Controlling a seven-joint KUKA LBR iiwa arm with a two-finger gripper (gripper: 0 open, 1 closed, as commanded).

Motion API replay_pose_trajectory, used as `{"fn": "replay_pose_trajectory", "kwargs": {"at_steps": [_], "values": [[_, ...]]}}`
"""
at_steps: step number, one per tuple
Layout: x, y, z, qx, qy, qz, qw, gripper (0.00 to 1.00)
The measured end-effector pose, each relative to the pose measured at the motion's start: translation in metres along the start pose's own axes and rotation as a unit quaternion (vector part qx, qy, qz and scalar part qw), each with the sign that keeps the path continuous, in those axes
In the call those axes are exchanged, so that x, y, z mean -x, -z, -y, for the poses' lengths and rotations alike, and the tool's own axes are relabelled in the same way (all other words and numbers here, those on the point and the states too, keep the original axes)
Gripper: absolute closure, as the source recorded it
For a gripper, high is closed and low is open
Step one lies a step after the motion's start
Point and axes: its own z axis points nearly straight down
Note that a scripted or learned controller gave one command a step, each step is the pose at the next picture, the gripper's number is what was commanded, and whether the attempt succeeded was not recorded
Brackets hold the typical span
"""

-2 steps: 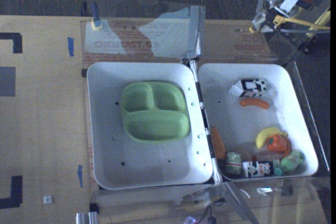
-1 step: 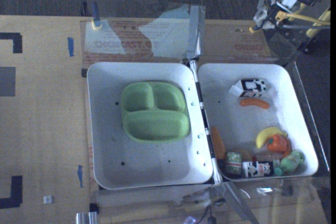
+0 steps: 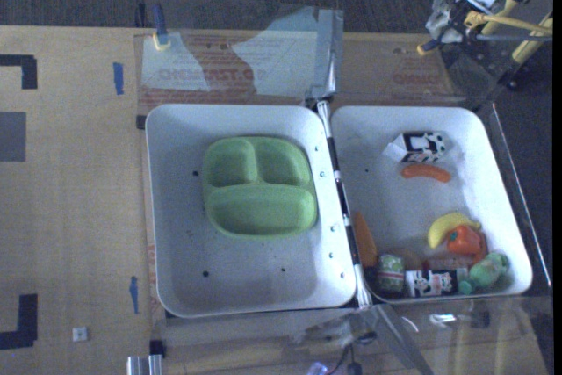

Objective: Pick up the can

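The can [image 3: 391,268] lies in the right bin [image 3: 492,132], at its near wall, crowded between an orange carrot [image 3: 364,240] and a small carton [image 3: 432,283]. We should descend straight and squarely over it. The gripper [image 3: 450,13] hangs beyond that bin's far corner; we cannot tell its opening.

A green divided tray [image 3: 259,186] lies in the left white bin [image 3: 176,277].
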Motion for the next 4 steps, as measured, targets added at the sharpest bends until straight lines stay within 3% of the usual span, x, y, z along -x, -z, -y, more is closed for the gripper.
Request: {"fn": "replay_pose_trajectory", "kwargs": {"at_steps": [1, 2, 3, 4], "values": [[-0.090, -0.021, 0.049, -0.005, -0.015, 0.000, 0.9999, 1.00], [-0.092, -0.010, 0.050, -0.004, -0.013, 0.000, 0.9999, 1.00], [-0.181, -0.021, 0.080, -0.004, -0.039, -0.001, 0.9992, 1.00], [-0.183, -0.010, 0.080, -0.002, -0.036, -0.001, 0.9993, 1.00]]}}
